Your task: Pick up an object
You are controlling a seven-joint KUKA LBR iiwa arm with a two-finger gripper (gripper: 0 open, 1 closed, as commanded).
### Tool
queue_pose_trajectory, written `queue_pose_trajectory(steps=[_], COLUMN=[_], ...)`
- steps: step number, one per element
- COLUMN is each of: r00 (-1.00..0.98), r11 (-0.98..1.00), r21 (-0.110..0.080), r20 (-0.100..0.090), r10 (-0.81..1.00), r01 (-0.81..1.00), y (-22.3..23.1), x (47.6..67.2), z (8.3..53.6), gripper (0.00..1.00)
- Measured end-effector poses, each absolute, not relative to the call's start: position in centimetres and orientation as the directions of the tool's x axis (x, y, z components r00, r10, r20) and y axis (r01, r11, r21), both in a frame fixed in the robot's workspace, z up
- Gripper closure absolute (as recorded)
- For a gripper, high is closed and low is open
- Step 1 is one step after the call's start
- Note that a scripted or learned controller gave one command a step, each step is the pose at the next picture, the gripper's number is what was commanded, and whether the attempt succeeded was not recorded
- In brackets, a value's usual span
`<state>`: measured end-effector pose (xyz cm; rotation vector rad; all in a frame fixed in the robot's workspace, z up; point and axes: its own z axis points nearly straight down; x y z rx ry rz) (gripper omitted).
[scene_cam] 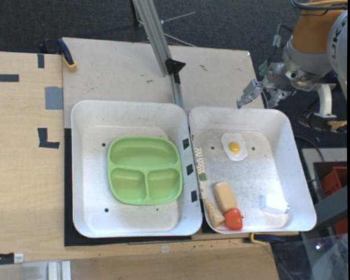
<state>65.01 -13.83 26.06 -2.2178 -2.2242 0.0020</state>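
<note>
The right bin (291, 156) holds a toy fried egg (234, 147) near its back, a tan bread roll (224, 196) and a red tomato (234, 219) at its front left, and a pale white piece (274, 205) at its front right. A long tan stick (213, 213) lies along the bin's front left edge. My gripper (258, 94) hangs above the back right corner of the right bin, beyond its rim. Its fingers look spread apart with nothing between them.
The left bin (87, 156) holds a green divided plate (144, 170). A slanted metal pole (157, 37) crosses the bench behind the bins and ends at a black clamp. A blue and yellow clamp (66, 53) sits at the bench's back left.
</note>
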Motion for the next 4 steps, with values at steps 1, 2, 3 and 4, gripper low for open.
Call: queue_pose_trajectory(steps=[1,2,3,4], r00=[-0.003,-0.002,-0.002,-0.002], r11=[0.003,0.002,0.002,0.002], r21=[-0.001,-0.005,-0.006,-0.006], r20=[-0.001,-0.001,-0.001,-0.001], r10=[1.000,1.000,1.000,1.000], r01=[1.000,1.000,1.000,1.000], y=[-13.8,-14.0,-13.6,-14.1], x=[65.0,64.7,64.3,65.0], z=[26.1,21.7,17.2,11.6], gripper=[0.00,0.00,0.00,0.00])
